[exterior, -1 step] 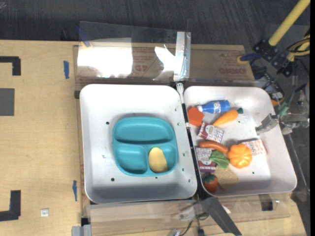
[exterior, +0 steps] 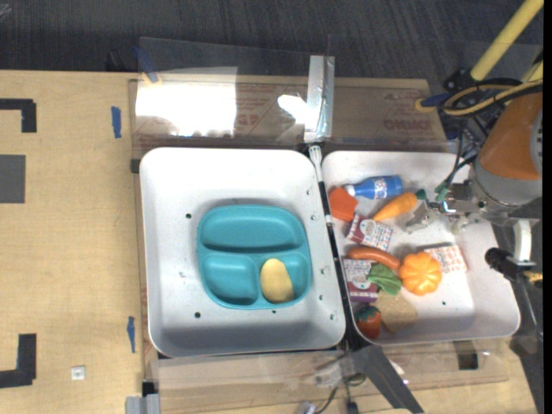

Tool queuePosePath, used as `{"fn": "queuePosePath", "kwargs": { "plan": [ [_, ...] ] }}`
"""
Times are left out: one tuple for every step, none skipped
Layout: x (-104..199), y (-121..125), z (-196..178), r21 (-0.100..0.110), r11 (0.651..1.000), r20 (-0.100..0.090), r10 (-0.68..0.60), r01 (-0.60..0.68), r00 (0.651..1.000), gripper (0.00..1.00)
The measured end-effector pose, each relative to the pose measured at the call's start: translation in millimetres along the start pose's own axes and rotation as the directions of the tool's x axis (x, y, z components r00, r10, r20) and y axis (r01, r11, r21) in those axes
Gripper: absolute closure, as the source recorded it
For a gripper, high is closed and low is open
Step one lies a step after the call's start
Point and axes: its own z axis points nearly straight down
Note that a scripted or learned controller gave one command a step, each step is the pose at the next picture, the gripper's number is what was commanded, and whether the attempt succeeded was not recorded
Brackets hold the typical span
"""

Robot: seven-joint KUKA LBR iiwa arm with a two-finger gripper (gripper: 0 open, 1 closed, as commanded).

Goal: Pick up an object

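Poised over the right bin (exterior: 496,313) in the reaching step, the gripper (exterior: 435,210), whose opening I cannot tell, hangs just beside the carrot (exterior: 395,207), with the pumpkin (exterior: 420,272) nearer the camera, so the next move likely calls for centring and descending.

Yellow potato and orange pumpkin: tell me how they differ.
The yellow potato is smooth, pale and oval; the orange pumpkin is ribbed, rounder and bigger. The potato lies alone in the teal tray in the left bin; the pumpkin sits among clutter in the right bin. Both are toy foods.
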Motion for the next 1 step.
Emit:
{"fn": "queuePosePath", "kwargs": {
  "plan": [
    [27.0,73.5,11.1,0.033,0.999,0.0,-0.039,0.039,0.999,0.0]
  ]
}}
